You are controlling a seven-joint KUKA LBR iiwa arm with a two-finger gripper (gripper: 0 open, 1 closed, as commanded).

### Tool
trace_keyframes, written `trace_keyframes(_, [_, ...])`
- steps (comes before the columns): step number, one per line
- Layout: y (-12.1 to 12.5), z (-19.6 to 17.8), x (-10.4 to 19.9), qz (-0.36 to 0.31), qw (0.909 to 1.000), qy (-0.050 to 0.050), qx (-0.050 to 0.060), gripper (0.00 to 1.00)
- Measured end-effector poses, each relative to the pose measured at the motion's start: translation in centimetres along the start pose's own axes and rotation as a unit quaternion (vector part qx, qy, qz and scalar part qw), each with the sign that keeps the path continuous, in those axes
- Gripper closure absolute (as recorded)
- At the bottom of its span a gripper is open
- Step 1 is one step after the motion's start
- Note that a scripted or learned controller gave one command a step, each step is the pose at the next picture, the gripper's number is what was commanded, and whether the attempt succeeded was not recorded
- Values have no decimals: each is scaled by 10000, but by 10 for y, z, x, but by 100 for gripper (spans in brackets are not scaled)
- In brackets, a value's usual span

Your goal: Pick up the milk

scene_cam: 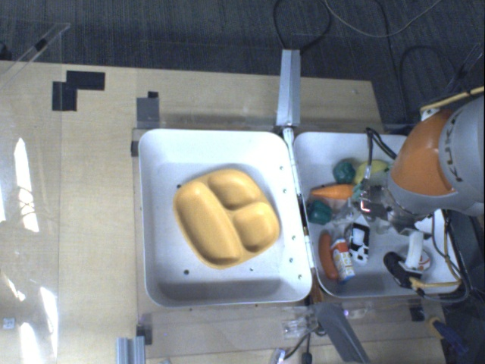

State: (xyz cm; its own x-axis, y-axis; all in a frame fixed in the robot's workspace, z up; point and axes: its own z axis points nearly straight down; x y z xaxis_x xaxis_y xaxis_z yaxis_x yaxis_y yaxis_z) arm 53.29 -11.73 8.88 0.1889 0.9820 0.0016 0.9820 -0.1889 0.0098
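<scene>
Milk carton, a small white box with black cow patches, stands in the near half of the right-hand shallow white bin, just right of a small orange-labelled bottle and a reddish sausage-shaped toy that lie by the bin's left wall. It looks light and fairly stiff, probably a hollow toy whose smooth sides could slip or tip under a glancing touch. The best hold is likely across its two flat opposite faces at mid-height, coming down from above, with care for the bottle crowding its near left side. Just beyond it hangs the grey two-finger gripper, close over the carton's far edge. Whether it is parted or closed cannot be told from this slant, and nothing can be seen held in it. Farther off lie a teal lump, an orange carrot-shaped toy, a green piece and a yellow one. The left-hand white bin bears a large yellow lobed mound.
</scene>
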Motion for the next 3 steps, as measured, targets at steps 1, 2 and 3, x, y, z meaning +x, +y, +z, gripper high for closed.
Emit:
trace_keyframes(1, [3, -12, 2, -17, 10000, 9, -35, 100])
trace_keyframes(2, [-20, -96, 57, 377, 9993, -4, 31, 100])
trace_keyframes(3, [-19, -107, 59, 348, 9994, 2, 17, 100])
